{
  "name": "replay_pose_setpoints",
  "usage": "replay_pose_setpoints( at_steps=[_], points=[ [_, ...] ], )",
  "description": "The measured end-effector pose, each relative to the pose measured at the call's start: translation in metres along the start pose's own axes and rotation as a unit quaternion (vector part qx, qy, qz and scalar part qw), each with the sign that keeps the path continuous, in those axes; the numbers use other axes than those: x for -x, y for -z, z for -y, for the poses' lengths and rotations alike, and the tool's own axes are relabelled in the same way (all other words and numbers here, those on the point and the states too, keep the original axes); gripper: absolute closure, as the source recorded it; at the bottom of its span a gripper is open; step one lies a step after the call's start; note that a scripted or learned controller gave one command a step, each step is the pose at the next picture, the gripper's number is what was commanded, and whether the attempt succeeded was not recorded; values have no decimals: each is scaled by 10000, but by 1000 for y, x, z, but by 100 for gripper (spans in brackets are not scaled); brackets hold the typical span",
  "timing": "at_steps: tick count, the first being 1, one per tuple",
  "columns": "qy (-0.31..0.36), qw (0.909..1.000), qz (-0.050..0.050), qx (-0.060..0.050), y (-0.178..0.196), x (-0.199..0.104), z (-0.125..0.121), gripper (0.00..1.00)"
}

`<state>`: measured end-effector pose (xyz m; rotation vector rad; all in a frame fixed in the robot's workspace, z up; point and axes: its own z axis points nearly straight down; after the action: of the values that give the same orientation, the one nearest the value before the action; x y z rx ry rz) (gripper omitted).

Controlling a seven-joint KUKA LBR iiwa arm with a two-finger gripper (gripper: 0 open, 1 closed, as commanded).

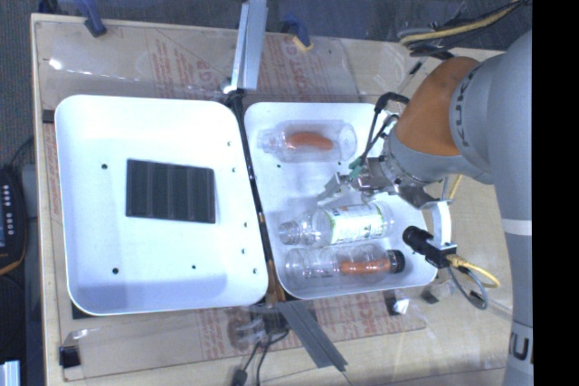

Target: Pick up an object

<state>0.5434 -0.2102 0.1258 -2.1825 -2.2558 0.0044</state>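
Two shallow white bins sit side by side on the bench. The left bin (90, 194) fills the left and middle of the frame and has a dark ribbed rectangle (171, 191) on its floor. The right bin (262, 127) lies right of centre and holds three clear plastic bottles.

The top bottle (308, 141) lies on its side near the upper edge of the right bin, with something orange inside it. The middle bottle (339, 225) lies across the bin's lower half and carries a white label with green markings. The bottom bottle (344, 265) lies just below it along the bin's lower edge, with an orange piece inside and a dark cap at its right end.

The grey arm (488, 131) reaches in from the right edge of the frame, its orange band in the upper right. The gripper (362, 176) hangs over the right side of the right bin, just above the upper edge of the middle bottle. Whether it is released or clenched I cannot tell, as the metal parts blur together there. No bottle is seen lifted; all three lie in the bin.
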Motion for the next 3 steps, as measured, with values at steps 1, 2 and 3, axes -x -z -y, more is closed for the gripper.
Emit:
replay_pose_setpoints(
  at_steps=[1, 2, 3],
  points=[
    [1134, 9936, 0, 27, -35, -3, 31, 0],
    [847, 9964, -4, 3, 21, 0, 22, 0],
    [716, 9974, -6, -107, -16, -5, -44, 0]
  ],
)
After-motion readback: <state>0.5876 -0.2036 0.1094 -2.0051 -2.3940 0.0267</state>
